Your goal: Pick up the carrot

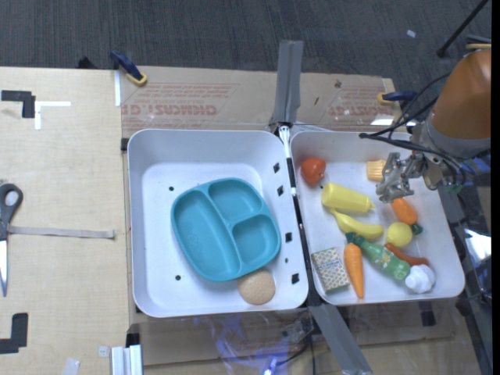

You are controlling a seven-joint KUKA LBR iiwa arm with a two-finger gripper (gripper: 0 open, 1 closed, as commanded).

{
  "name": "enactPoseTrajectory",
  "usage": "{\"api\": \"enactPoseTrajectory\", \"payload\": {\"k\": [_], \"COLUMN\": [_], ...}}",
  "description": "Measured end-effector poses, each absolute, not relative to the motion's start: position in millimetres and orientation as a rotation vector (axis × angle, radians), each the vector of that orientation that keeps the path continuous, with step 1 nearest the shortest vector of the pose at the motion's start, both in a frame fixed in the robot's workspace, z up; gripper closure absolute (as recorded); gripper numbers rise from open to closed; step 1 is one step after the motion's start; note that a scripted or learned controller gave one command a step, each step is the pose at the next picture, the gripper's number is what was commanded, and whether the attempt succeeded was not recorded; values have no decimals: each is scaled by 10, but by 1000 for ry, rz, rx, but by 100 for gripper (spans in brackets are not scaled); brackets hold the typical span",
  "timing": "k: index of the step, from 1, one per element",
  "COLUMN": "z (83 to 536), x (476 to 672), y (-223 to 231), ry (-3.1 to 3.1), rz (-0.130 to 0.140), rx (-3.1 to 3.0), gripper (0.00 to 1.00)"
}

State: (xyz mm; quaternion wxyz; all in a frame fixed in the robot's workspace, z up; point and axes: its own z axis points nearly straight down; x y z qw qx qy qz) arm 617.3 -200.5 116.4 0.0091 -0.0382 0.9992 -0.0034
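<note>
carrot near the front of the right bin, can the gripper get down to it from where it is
Probably yes. The carrot lies uncovered, though the box and green bottle flank it closely. The gripper hangs above the same bin.

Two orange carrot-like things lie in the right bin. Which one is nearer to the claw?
The short orange one, just below the claw. The long carrot lies lower, beside the cracker box.

Two white bins (141, 209), one blue plate (225, 229), two carrots (355, 268), one tomato (312, 170).

high slanted view over both bins (211, 143)
</note>
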Motion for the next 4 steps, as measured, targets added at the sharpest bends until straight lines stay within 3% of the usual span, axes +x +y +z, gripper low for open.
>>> {"api": "enactPoseTrajectory", "payload": {"k": [1,2,3,4], "z": [1163,940,1055,1512], "x": [6173,6035,6059,5902], "y": [-2001,-2222,-2217,-1628], "ry": [3121,3135,3129,3118], "rz": [-10,-3,-7,0], "rx": [-119,-92,-97,346], "gripper": [0,0,100,100]}}
